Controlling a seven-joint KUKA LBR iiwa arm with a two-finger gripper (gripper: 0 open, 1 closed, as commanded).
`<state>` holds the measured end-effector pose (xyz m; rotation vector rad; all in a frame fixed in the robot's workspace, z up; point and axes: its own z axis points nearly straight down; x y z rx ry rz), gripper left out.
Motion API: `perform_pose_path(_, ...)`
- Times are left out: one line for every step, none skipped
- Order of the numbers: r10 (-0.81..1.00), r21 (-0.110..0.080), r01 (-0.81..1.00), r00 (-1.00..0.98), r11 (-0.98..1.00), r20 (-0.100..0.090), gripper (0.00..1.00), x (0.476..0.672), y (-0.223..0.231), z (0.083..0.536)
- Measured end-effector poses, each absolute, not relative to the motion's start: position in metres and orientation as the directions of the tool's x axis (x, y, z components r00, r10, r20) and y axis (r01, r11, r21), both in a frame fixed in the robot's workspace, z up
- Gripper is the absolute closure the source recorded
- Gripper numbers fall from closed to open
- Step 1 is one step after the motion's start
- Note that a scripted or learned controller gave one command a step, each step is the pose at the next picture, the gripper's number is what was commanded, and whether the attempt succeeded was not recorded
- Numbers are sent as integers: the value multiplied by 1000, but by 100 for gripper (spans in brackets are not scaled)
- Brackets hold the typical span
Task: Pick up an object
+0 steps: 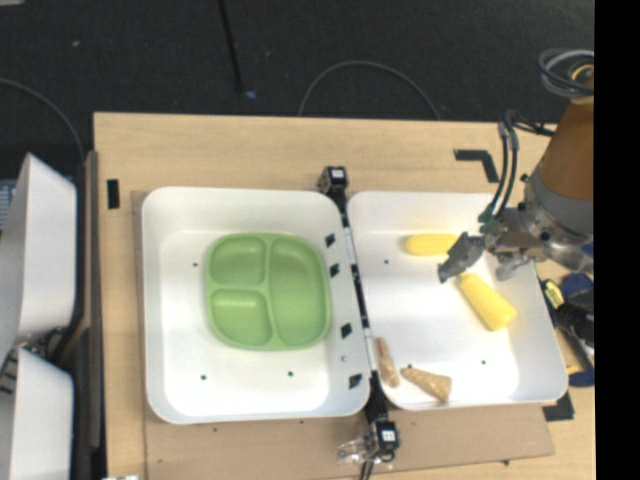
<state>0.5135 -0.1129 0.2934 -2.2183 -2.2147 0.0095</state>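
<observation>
Arm: the grey arm point(565, 193) with its orange band comes in at the right edge of the frame, its wrist over the upper right part of the right bin.
Gripper: the gripper point(462, 258) hangs over the right bin, right of centre in the frame, between the two yellow pieces.
Jaws: a dark finger points down and left; whether the jaws are released or clenched I cannot tell, and nothing shows between them.
Right bin: the white right bin point(520, 383) fills the lower right of the frame.
Upper yellow piece: a short yellow block point(430, 244) lies near the top of the right bin, just left of the gripper.
Lower yellow piece: a longer yellow block point(488, 301) lies tilted just below and right of the gripper.
Cone: a tan cone point(427, 382) lies at the lower left of the right bin.
Stick: a thin brown stick point(386, 364) lies just left of the cone, beside the divide between the bins.
Left bin: the white left bin point(165, 368) sits left of centre.
Plate: a green divided plate point(268, 290) lies flat in the middle of the left bin.
</observation>
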Motion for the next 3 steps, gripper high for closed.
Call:
perform_pose_path(1000,2,1000,-2,2,-1,0,515,-113,299)
perform_pose_path(1000,-3,1000,1,-1,-1,0,511,-110,238)
perform_pose_path(1000,-4,1000,1,-1,-1,0,504,-110,177)
